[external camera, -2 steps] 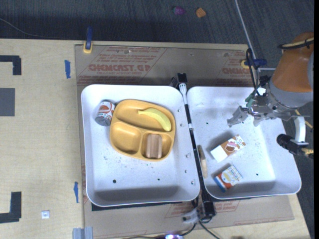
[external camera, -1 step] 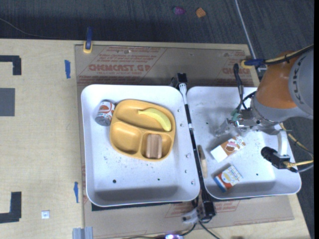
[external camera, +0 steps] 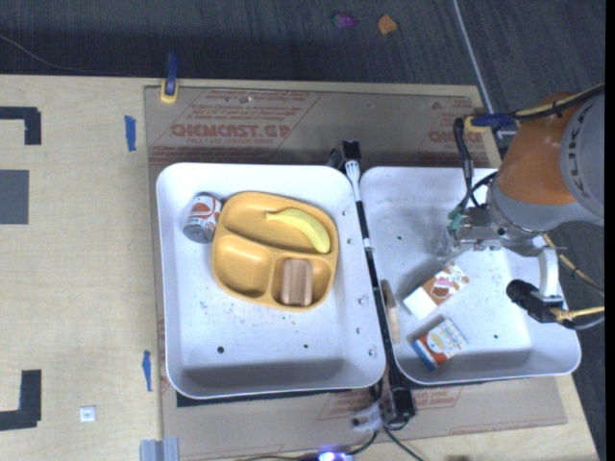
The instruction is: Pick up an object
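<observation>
right now gripper [external camera: 468, 230] hovers over right bin [external camera: 408, 192], upper part; cannot tell its state. nearest thing, small carton [external camera: 435, 291], lies just below-left of it, long axis slanting up-right.

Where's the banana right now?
The banana lies in the top compartment of the yellow tray in the left bin, with a can just left of the tray.
</observation>
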{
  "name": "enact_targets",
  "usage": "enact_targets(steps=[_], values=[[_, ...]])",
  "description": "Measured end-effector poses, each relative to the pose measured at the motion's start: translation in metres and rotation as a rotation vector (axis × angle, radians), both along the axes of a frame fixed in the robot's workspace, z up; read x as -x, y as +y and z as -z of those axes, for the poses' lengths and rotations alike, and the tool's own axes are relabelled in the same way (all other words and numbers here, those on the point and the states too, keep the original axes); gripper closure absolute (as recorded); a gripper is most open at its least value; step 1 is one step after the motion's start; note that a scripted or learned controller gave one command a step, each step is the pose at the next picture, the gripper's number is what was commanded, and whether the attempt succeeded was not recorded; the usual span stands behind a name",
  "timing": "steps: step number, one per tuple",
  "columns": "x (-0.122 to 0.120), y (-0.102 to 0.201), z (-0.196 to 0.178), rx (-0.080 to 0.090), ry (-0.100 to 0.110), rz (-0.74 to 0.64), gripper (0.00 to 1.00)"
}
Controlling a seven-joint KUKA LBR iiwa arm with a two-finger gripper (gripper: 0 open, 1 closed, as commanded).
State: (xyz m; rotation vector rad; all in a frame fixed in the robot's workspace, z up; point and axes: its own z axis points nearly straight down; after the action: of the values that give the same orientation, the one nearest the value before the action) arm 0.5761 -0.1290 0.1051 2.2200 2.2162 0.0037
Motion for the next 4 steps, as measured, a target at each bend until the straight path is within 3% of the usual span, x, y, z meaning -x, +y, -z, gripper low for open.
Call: enact_targets(steps=[1, 2, 3, 4], values=[[0.000, 0.000, 0.000, 0.000, 0.000, 0.000, 0.00], [0.053, 0.029, 0.016, 0.004, -0.011, -0.001, 0.00], [0.051, 0.025, 0.005, 0.012, -0.018, 0.003, 1.00], [0.096, 0.118, -0.080, -0.002, 0.004, -0.003, 1.00]])
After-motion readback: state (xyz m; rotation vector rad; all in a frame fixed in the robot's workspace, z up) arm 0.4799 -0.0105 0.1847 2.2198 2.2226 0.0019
